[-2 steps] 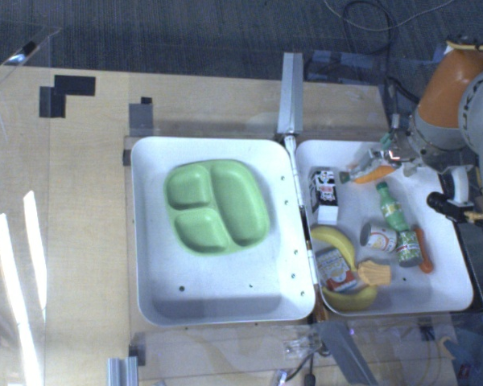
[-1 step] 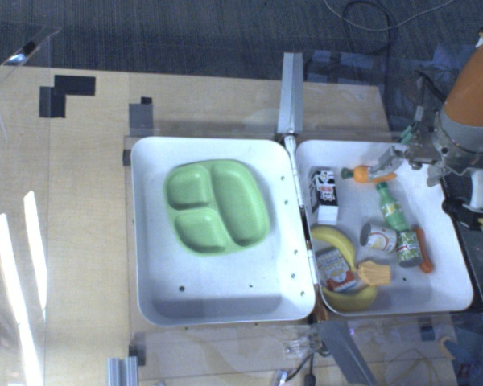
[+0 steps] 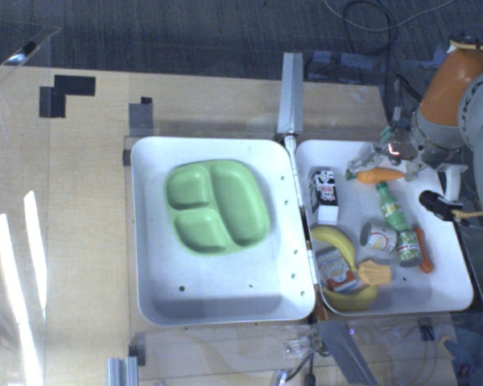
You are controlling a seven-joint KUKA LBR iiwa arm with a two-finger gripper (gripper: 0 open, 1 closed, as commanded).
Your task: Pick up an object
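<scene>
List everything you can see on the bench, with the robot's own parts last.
bins: two, white, side by side on the bench
divided plate: one, green, in the left bin
banana: one, yellow, front of right bin
small carton: one, black and white, right bin near the divider
bottle: one, green, middle of right bin
carrot: one, orange, back of right bin
arm: one, grey with orange band, at the right
gripper: one, above the carrot

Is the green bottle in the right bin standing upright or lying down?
Lying down. The green bottle rests on its side on the right bin's floor, cap toward the bin's far side, label facing up.
</scene>
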